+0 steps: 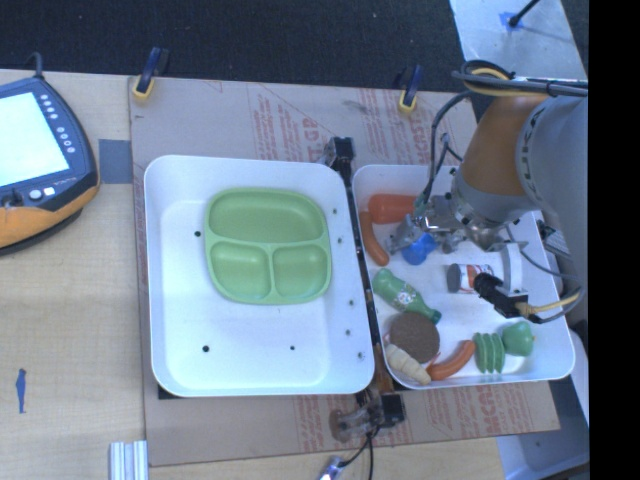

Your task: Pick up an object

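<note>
My gripper (422, 230) is low inside the right bin (545, 368), near its upper left part. Just under it lies a small blue object (416, 252), partly hidden by the gripper. An orange carrot-like piece (388, 206) and a thin orange sausage (373, 240) lie to its left. Further toward the front are a green bottle (404, 295), a brown round cookie (414, 335), a pale banana-like piece (404, 367), another orange sausage (452, 359) and a green ridged toy (503, 346). A small can (461, 277) lies right of the blue object.
The left bin (170, 358) holds a green divided plate (268, 244). A black cable and connector (505, 300) trail from the wrist over the right bin. A tablet pendant (40, 158) rests at the far left. Clamps (148, 76) hold the bench mat.
</note>
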Robot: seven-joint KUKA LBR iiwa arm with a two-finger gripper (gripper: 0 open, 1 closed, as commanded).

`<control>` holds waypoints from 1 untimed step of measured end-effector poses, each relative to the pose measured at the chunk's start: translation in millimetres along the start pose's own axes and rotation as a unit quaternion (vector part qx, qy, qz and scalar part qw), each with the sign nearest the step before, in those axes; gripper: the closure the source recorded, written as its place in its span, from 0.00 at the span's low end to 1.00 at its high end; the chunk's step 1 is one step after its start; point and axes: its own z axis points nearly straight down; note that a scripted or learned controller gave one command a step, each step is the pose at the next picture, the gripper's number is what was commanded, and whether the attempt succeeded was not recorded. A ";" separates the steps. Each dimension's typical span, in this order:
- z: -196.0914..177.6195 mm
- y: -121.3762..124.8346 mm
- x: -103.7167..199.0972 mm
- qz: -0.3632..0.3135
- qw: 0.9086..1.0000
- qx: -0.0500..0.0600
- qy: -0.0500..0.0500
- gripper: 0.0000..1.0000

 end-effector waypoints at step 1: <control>3.6 42.9 4.1 0.000 1.000 0.014 0.001 0.00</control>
